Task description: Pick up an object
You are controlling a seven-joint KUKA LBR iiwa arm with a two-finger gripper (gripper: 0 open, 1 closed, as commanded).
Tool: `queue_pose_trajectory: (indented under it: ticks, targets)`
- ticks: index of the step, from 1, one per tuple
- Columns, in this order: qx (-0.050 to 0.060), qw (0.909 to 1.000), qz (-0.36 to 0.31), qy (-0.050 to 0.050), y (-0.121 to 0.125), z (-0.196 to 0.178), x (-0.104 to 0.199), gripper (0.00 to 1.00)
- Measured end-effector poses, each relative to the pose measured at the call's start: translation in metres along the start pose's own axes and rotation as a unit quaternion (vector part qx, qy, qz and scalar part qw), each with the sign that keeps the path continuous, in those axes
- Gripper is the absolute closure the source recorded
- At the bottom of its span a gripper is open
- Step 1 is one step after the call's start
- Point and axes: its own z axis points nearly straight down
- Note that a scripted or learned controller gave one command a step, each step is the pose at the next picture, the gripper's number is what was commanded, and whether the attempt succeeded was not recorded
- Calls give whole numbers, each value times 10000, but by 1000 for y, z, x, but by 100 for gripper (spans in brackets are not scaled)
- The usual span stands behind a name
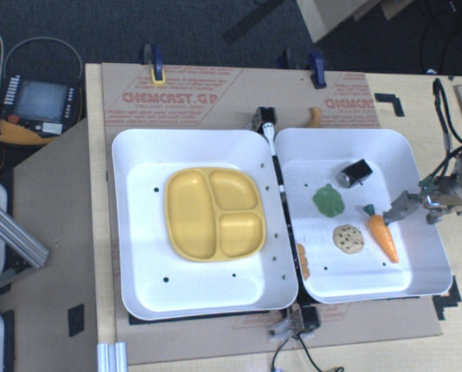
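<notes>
The two-finger gripper (398,208) is hovering at the right bin's (417,281) right side; its grip state I cannot tell. Just left of it the orange plastic carrot (384,237) is lying, long axis slanting down-right, green tip up.

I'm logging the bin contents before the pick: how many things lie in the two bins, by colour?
Yellow: 1, the divided plate
Green: 1, the broccoli
Orange: 1, the carrot
Tan: 1, the cookie
Black and silver: 1, the small block
Total: 5
</notes>
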Motion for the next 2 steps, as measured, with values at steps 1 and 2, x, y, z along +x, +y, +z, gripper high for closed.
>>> queue_pose_trajectory:
  ticks: [1,2]
  targets:
    - [-71,10000,-25,-19,3,-7,1,0]
    - [-32,10000,-21,-1,-3,55,0,0]
